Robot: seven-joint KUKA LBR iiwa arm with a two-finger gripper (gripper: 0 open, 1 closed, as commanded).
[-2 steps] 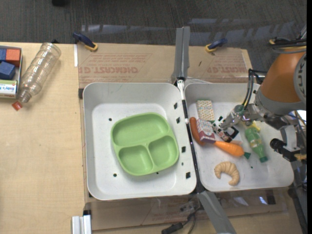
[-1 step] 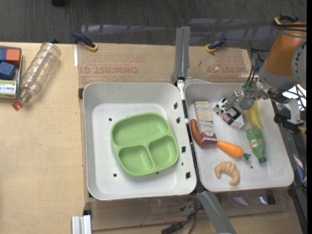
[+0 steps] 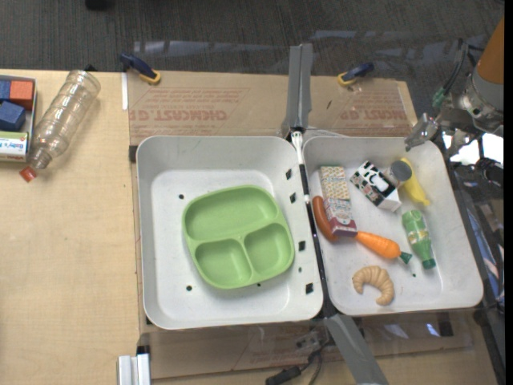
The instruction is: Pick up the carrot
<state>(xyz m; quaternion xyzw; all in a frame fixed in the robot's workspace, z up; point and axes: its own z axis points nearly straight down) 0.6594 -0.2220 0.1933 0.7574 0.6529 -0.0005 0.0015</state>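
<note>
Your arm [image 3: 487, 74] sits at the upper right edge of the view, its orange band just showing. Your gripper [image 3: 422, 131] hangs low beneath it, pointing down and leftward.

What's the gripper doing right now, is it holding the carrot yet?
Gripper: cannot be told whether open or closed; it sits over the right bin's far corner, apart from the carrot, which lies in the bin.

Even overhead light, soft shadows, slightly grainy, mildly blurred.
</note>
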